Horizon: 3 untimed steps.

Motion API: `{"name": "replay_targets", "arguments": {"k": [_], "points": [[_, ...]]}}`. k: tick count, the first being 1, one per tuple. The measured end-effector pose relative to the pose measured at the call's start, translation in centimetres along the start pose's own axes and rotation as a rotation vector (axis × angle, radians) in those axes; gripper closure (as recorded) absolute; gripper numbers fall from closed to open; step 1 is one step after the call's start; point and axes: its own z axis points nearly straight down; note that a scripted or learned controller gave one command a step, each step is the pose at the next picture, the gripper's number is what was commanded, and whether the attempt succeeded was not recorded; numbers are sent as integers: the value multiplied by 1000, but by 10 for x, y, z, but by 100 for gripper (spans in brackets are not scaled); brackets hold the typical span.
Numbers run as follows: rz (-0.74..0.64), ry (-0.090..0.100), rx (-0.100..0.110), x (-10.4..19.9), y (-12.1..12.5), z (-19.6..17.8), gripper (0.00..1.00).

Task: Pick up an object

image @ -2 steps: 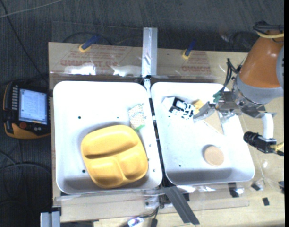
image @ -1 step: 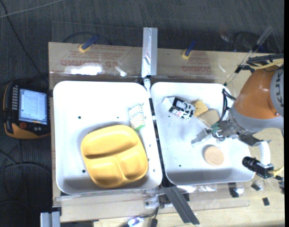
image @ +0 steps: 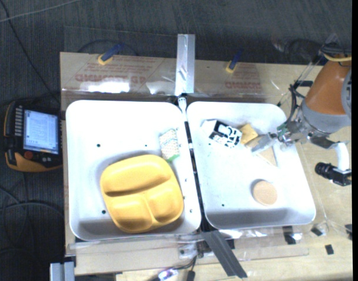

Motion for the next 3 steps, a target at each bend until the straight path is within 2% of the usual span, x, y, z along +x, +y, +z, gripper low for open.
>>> {"name": "replay_targets", "arguments": {"k": [1, 2, 3], "points": [[17, 3, -2, -2, 49, 34, 0], [61, 0, -19, 6, 18, 40, 0], [62, 1, -15, 6, 17, 34, 100]]}}
